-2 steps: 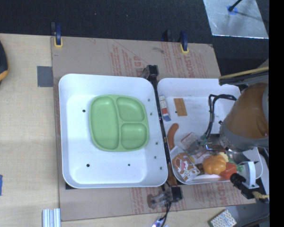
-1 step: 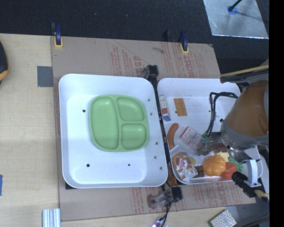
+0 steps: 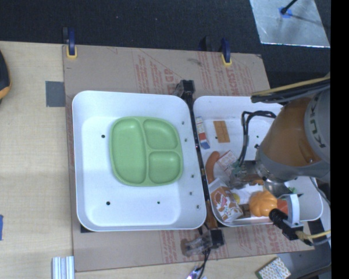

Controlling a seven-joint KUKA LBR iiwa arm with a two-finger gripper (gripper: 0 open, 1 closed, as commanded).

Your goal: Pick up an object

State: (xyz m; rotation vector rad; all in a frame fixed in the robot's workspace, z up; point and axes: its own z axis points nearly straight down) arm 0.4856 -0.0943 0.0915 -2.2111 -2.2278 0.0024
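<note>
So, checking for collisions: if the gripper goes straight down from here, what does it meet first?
Probably the crinkled clear plastic wrapper in the right white bin, beneath the gripper; depth is unclear from above.

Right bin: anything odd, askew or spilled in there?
Nothing spilled. The right bin holds a loose jumble at its near end: a crinkled snack packet, an orange round toy and a brown sausage-like piece, overlapping under the arm. The green divided plate lies flat in the left bin.
</note>
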